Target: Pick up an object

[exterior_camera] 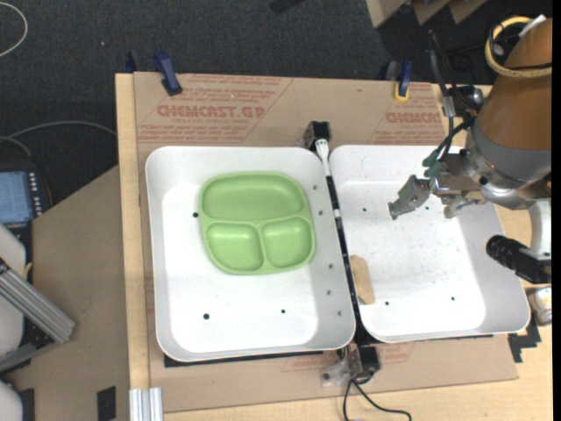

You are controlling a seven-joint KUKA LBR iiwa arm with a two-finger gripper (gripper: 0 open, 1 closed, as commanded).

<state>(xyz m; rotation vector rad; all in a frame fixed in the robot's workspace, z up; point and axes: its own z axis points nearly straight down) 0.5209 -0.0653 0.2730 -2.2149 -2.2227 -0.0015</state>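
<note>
Green plate (257, 222) — three compartments, lies flat in left bin (175, 279). Gripper (410, 200) over right bin (456, 310), well apart from plate — fingers released, grasping nothing.

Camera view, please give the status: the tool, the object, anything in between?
Tool above right bin, nothing seen in it. Green divided plate flat in left bin, untouched. Between them: the bins' rims, and a small tan piece.

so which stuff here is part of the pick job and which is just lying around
Job:
- green tray in the left bin
- gripper, over the right bin

Lying about:
- blue clamp
- yellow clamp
- wooden strip between the bins
</note>
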